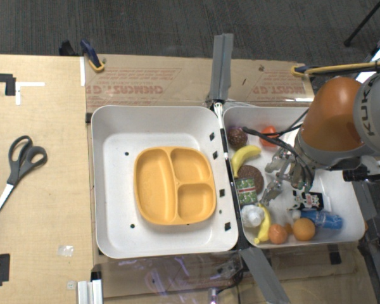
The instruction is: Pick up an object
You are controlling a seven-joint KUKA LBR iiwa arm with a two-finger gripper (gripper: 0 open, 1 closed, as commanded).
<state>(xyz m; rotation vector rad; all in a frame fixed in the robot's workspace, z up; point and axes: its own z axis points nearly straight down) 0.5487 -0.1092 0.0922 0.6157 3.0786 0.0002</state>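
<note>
Arm (332,116) comes in from the right, orange band above the wrist, and hangs over the right bin (348,230). Pincer (280,179) sits low over the middle of that bin, fingers apart, nothing between them. One fingertip is just beside the brown round object (253,173); can't tell if it touches.

Everything pickable is in the right bin, placed relative to the pincer:
- banana (244,156) up and left, lying against the bin's left wall
- dark round item (237,135) beyond the banana, near the far left corner
- red item (268,132) straight beyond, partly hidden by the wrist hardware
- green packet (246,190) left, touching the brown round object
- white item (253,216) below-left, next to a second yellow piece (263,230)
- two orange fruits (278,234) and (303,229) below, along the near wall
- blue object (326,220) below-right, just beside the second orange
- small black and white piece (310,200) right, near the wrist

Left bin (107,189) holds a yellow divided plate (175,185), flat, roughly centred, well apart from the pincer.

Scissors (19,163) lie on the tabletop (38,227), far left of both bins.
</note>
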